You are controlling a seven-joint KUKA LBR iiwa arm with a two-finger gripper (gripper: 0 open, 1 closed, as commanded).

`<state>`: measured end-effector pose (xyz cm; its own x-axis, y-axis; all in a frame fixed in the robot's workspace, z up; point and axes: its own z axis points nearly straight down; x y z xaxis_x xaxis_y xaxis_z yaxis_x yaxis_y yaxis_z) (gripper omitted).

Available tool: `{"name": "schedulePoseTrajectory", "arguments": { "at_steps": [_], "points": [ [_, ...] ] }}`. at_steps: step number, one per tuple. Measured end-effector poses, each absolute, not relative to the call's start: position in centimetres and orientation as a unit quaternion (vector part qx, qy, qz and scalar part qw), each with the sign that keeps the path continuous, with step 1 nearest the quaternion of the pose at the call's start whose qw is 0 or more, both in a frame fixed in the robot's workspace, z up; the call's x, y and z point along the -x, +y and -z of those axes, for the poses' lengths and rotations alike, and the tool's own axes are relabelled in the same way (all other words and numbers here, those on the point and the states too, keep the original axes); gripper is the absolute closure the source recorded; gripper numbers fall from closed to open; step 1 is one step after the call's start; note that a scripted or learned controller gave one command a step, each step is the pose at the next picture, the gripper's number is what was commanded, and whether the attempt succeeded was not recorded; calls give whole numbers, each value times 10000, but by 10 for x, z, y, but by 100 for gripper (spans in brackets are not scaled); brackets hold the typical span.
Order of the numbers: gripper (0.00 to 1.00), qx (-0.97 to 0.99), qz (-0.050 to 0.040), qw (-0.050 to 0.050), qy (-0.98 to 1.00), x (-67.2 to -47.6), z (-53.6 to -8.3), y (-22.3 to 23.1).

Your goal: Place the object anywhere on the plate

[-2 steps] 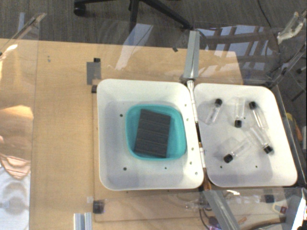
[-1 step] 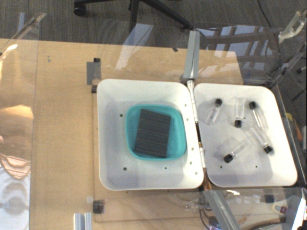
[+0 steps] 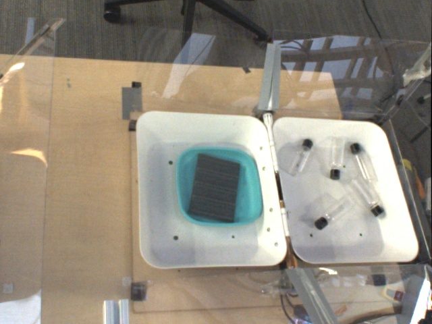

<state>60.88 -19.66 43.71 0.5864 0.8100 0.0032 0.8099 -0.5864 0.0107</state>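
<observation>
Vials (image 3: 331,211): light, slick, fragile glass; best taken across the body.
Plate (image 3: 253,187): already bore a dark ribbed block (image 3: 215,187).
Gripper: state untellable.

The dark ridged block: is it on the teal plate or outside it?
On it. The dark ridged block lies flat inside the teal plate, in the left bin.
</observation>
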Motion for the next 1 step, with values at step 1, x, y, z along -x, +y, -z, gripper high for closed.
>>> {"name": "schedulePoseTrajectory", "arguments": {
  "at_steps": [1],
  "points": [
    [0, -9150, -35, 31, 4035, -588, -436, -195]
  ]
}}
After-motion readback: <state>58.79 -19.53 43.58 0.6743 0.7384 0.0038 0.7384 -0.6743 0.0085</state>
